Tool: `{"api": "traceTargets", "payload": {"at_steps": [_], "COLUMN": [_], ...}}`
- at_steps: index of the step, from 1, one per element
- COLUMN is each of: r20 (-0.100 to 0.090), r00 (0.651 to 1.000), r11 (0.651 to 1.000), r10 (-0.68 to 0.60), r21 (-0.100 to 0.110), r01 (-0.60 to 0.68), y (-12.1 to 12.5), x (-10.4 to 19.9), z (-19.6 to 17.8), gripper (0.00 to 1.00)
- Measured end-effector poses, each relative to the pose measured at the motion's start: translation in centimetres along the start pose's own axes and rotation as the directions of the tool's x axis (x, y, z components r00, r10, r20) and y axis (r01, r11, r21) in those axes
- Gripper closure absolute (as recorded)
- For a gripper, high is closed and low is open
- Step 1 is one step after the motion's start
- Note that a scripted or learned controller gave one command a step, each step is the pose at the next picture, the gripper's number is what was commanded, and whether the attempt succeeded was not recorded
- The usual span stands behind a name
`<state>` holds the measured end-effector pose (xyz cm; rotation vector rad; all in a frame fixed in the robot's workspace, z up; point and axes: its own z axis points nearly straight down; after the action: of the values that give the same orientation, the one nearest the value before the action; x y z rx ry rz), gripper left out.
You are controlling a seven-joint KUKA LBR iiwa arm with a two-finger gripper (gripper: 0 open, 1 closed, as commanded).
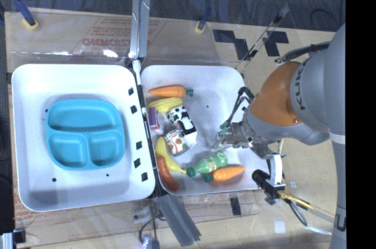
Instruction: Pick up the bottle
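Right now the gripper (226, 135) hangs low over the right bin (202, 74), right of centre in the frame, and whether its fingers are apart or together cannot be told, since the wrist hides them. Nothing shows between them. The bottle (207, 166), green with a pale cap end, lies on its side near the lower edge of that bin, just below and left of the gripper, touching an orange carrot (228, 172) on its right and the tip of a banana (166, 161) on its left.

Judging by this, the step in hand is the approach. To do it well, the arm should shift toward the lower left until it is centred over the bottle's body, turn the jaws across its narrow width, not along its length, and come down clear of the carrot, so that the fingers do not close on both.

The right bin also holds a second carrot (167, 91) near its top, a black and white toy (183, 120), and a round red and white object (175, 141). The left bin (35, 89) holds a blue divided tray (85, 139) with three compartments.
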<state>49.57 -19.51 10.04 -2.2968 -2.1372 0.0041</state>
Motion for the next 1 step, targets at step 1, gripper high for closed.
{"api": "traceTargets", "payload": {"at_steps": [1], "r20": [0.0], "r00": [1.0], "r11": [1.0], "r10": [0.0], "r21": [0.0], "r01": [0.0], "y": [0.0], "x": [0.01], "z": [0.0], "gripper": [0.0]}}
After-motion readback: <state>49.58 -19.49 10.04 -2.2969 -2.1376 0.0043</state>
